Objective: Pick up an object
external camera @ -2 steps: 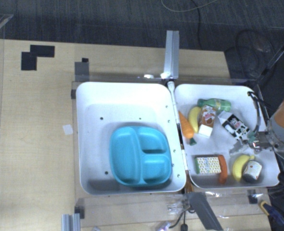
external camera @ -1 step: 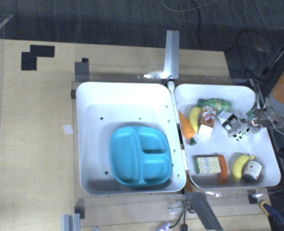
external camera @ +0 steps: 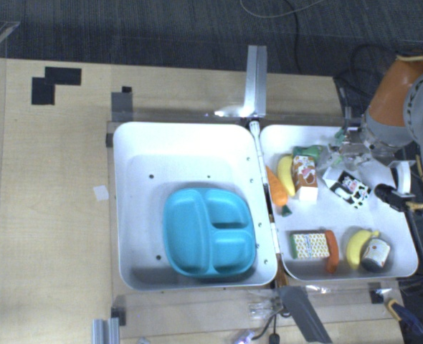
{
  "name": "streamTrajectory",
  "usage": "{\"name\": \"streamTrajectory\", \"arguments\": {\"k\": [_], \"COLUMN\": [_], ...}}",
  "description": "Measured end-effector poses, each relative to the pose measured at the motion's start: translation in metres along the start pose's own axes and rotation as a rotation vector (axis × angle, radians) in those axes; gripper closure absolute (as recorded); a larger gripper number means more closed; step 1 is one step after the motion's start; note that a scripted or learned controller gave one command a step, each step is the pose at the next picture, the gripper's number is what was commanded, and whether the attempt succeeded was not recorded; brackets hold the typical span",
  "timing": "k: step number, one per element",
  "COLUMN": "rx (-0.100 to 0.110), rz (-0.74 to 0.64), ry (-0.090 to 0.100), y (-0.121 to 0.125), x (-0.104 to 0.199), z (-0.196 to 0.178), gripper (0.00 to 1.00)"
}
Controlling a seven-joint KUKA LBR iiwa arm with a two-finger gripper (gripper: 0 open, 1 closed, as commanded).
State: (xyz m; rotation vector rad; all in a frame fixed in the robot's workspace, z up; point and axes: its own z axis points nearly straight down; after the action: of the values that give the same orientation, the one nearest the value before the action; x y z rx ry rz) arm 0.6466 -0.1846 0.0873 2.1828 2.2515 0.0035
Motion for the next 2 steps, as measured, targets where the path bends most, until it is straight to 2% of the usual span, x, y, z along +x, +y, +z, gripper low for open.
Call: {"name": "streamTrajectory", "arguments": {"k": [1,2], "rx": [0.000,-0.003], "rz": [0.077,0.070], "ry": [0.003,0.002], "y": [0.027,0.028], "x": [0.102,0.104], "z": [0.000,-0.012], "gripper": [0.00,1.00]}}
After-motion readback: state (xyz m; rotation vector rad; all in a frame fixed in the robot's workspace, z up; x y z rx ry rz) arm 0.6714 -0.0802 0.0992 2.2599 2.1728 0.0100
